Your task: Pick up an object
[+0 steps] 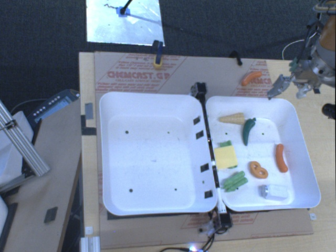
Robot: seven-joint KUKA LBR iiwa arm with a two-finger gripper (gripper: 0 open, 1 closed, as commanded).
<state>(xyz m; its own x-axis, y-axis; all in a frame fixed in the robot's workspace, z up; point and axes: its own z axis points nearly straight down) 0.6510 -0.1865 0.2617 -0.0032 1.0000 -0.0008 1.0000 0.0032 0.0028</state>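
The right bin [302, 135] holds several small toys: a pale yellow cone [232, 118], a dark green pepper [248, 130], an orange sausage [282, 157], a brown pretzel [258, 169], a yellow block [226, 157], a green bundle [234, 181] and a white cylinder [274, 191]. My gripper [290, 89] hangs above the bin's far right corner, open, with nothing between its fingers. It is well apart from the toys.
An orange toy [251, 78] lies on the cardboard just behind the right bin, left of the gripper. The left bin [152, 156] sits beside it, joined at the black hinge strip [206, 140]. A yellow and blue clamp [157, 54] stands at the back.
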